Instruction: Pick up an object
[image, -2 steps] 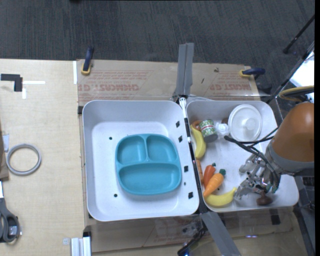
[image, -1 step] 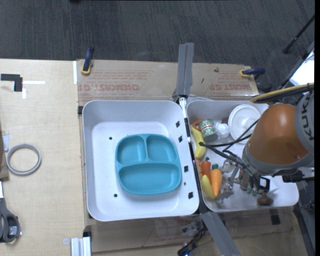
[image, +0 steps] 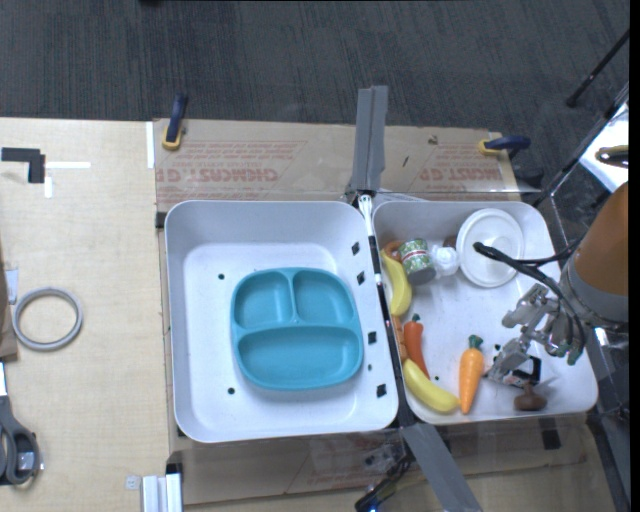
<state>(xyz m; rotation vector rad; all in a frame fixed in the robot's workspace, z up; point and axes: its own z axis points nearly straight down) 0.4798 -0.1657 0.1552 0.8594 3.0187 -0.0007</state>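
The right bin (image: 570, 300) holds several toy foods. An orange carrot (image: 470, 372) lies near its front, with a yellow banana (image: 430, 388) to its left and a small brown piece (image: 531, 401) to its right. A second banana (image: 398, 285) and a red-orange carrot (image: 414, 345) lie along the bin's left wall. A small green-labelled bottle (image: 425, 260) and a white bowl (image: 492, 240) sit at the back. My gripper (image: 513, 336) hangs low over the right side of this bin, just right of the orange carrot, open with nothing between its fingers.
The left bin (image: 190, 300) holds a blue divided plate (image: 297, 328). A grey tape ring (image: 45, 318) and scissors (image: 18, 450) lie on the bench at far left. A black cable (image: 515, 258) loops from the arm over the white bowl.
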